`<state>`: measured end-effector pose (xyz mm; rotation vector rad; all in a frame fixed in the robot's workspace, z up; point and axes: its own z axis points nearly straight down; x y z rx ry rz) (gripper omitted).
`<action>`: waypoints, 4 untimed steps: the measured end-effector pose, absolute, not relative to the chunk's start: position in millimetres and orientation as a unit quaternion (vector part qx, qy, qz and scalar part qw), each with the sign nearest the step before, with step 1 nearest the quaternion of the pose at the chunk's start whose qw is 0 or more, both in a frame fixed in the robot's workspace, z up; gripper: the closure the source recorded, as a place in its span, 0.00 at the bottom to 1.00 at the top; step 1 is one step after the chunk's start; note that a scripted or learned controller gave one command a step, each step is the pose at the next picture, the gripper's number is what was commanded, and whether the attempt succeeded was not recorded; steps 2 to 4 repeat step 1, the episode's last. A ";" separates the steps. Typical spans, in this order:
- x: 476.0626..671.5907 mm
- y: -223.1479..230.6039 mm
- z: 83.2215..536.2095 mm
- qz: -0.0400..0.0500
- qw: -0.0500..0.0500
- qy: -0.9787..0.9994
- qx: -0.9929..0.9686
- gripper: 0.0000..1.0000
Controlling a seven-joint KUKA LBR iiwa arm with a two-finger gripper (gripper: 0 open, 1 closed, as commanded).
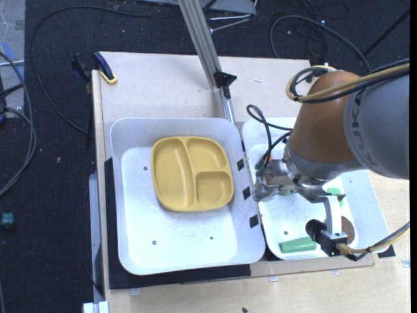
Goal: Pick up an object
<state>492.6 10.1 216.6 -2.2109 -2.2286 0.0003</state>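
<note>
The fingers are hidden beneath the arm's wrist (287,178), so I cannot tell if they are open or closed. The green block (298,244) lies flat near the right bin's (365,188) front edge. It is probably light and rigid; grip across its narrow width.

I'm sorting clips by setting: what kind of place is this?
Most likely a robotics lab, not a home: a grey and orange arm over two white bins on a bench, cables on dark floor, and a yellow divided tray.
</note>
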 end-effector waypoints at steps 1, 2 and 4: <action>497.4 58.5 228.2 -0.001 0.000 -0.710 -0.704 1.00; 497.4 58.5 228.2 -0.001 0.000 -0.710 -0.704 1.00; 497.4 58.5 228.2 -0.001 0.000 -0.710 -0.704 1.00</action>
